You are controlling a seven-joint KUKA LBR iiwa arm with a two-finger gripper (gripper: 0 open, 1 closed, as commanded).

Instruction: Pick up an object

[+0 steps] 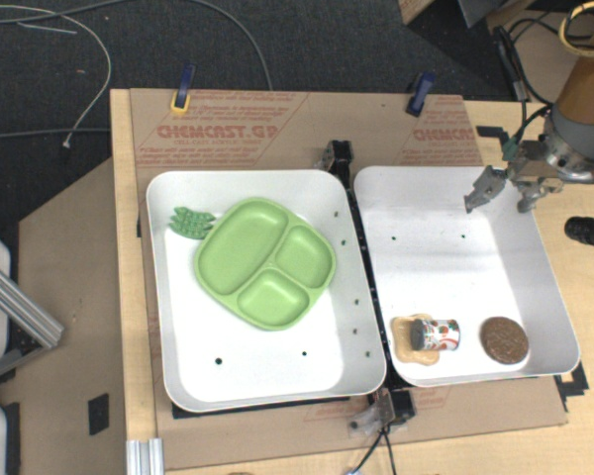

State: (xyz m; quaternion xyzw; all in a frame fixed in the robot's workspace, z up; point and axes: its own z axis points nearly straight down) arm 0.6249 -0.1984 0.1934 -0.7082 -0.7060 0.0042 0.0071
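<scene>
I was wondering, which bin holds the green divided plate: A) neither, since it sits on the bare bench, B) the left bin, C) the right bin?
B: the green divided plate lies inside the left bin, while the right bin holds a brown disc and a small can.

Right bin mostly bare — cookie, can crowd its near edge.
</scene>
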